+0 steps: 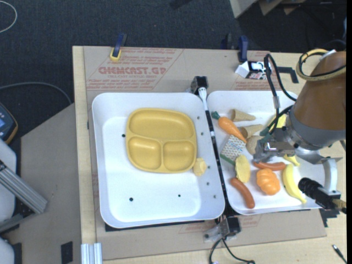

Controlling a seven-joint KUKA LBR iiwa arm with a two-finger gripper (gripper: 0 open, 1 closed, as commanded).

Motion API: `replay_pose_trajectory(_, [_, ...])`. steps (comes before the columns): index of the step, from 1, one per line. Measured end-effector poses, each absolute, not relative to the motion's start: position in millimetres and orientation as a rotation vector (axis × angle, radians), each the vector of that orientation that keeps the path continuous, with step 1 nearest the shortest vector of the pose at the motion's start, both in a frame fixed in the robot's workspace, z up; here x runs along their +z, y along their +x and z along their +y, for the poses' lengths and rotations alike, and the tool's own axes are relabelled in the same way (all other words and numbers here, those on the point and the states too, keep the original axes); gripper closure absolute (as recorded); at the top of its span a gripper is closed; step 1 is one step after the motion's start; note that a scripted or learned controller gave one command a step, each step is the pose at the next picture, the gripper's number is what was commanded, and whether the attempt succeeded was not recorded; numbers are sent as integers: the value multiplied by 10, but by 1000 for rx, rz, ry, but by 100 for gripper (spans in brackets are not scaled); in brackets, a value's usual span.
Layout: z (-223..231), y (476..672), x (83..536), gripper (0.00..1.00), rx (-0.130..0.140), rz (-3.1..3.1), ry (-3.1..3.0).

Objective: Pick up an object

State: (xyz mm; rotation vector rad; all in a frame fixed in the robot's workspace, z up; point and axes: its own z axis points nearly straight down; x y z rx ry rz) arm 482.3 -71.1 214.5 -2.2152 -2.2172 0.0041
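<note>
Arm (322, 100) cut off at right edge; fingers perhaps hidden beneath wrist; red sausage (269, 165) partly covered.

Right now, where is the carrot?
In the right bin, near its left wall: the carrot lies just right of the divider, above the yellow piece.

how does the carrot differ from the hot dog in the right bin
The carrot is bright orange, tapered, with a green tip; the hot dog is darker reddish-orange and evenly thick with rounded ends. The carrot lies toward the bin's far side, the hot dog by its near edge. Both are elongated and slant the same way.
</note>
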Motion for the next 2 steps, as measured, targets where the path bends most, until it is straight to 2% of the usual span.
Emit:
replay_pose_trajectory(1, [-657,4850,2281,100,-3,-2225,-2222])
replay_pose_trajectory(2, [-757,4880,2142,100,3,-2218,-2222])
